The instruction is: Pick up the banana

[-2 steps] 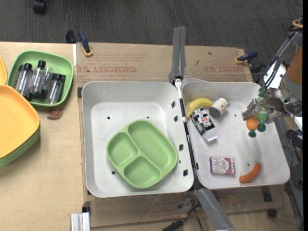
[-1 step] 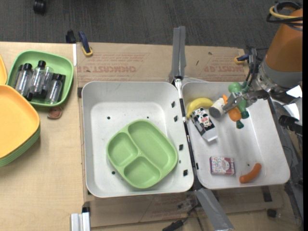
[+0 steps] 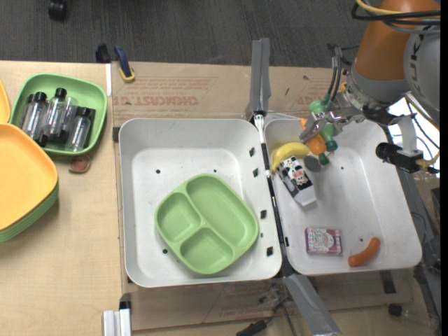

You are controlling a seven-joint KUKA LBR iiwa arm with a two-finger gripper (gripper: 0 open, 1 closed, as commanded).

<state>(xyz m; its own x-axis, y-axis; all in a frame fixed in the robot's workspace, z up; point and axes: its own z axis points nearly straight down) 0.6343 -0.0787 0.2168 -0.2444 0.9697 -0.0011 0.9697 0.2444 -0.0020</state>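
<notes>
The yellow banana (image 3: 288,151) lies curved in the right bin (image 3: 392,208), close to its upper left corner and against the bin's left wall. My gripper (image 3: 318,152) hangs just to the right of the banana's right end, low over the bin floor. A small orange object (image 3: 316,145) sits right at the gripper, partly hidden by it. Nothing of the banana shows inside the gripper. The arm's orange band (image 3: 392,30) is at the upper right.
A black-and-white patterned carton (image 3: 298,182) lies just below the banana. A pink packet (image 3: 323,241) and an orange carrot-like piece (image 3: 363,252) lie near the right bin's front. The left bin (image 3: 140,159) holds a green divided plate (image 3: 206,222). A green tray of bottles (image 3: 59,114) and orange plates (image 3: 21,180) sit at the far left.
</notes>
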